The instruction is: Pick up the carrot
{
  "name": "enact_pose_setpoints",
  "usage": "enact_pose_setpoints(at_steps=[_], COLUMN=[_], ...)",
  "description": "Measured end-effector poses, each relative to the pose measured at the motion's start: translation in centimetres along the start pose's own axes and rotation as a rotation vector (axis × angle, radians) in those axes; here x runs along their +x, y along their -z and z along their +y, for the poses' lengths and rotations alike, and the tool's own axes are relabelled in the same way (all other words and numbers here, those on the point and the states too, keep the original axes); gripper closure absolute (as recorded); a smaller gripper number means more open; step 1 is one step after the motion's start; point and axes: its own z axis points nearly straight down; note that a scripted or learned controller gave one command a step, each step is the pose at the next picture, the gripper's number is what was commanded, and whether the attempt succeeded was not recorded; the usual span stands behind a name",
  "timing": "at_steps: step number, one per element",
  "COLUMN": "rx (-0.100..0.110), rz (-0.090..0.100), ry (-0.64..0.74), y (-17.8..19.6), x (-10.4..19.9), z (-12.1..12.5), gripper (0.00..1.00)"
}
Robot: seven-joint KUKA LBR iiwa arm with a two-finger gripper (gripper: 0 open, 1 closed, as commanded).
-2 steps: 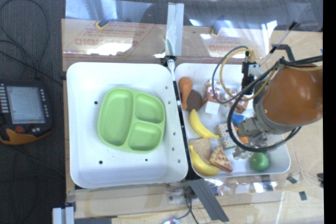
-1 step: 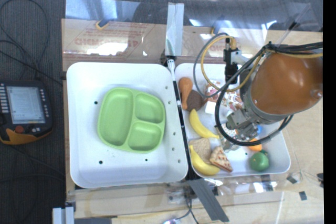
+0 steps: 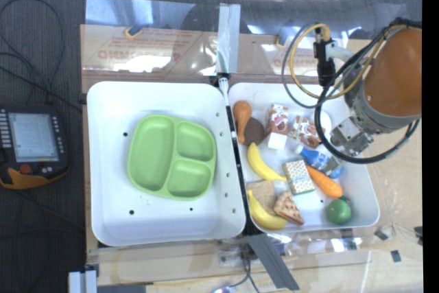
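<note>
**A:** In the right-hand bin (image 3: pixel 370 213) on the desk, the carrot (image 3: pixel 323 181) lay just below and left of the gripper (image 3: pixel 348 139), slanting from its green-topped end near the blue packet (image 3: pixel 321 159) down toward the green ball (image 3: pixel 337 211).

**B:** Was the gripper closed on anything?

**A:** That could not be told; it hung over the bin's right side, and nothing was seen held in it.

**B:** What crowded the carrot?

**A:** Left of the gripper sat a checked snack box (image 3: pixel 299 177), close against the carrot. Farther left were two bananas (image 3: pixel 263 164), a pizza slice (image 3: pixel 289 208) and a drumstick (image 3: pixel 243 118). Well beyond them, the other bin held a green divided plate (image 3: pixel 172 156).

**B:** How would it likely handle?

**A:** It looked like a toy: probably light, stiff and smooth, so liable to slip or roll. A grasp across the thicker middle, jaws square to its length, seemed the soundest choice.
</note>
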Motion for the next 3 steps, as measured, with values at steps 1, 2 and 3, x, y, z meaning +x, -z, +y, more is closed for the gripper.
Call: enact_pose_setpoints(at_steps=[1, 2, 3], rx=[-0.002, 0.001, 0.001], rz=[-0.003, 0.0, -0.001], ry=[0.225, 0.359, 0.592], y=[0.9, 8.9, 14.2], x=[-5.4, -4.0, -2.5], z=[0.8, 1.3, -0.6], gripper=[1.0, 1.0, 1.0])
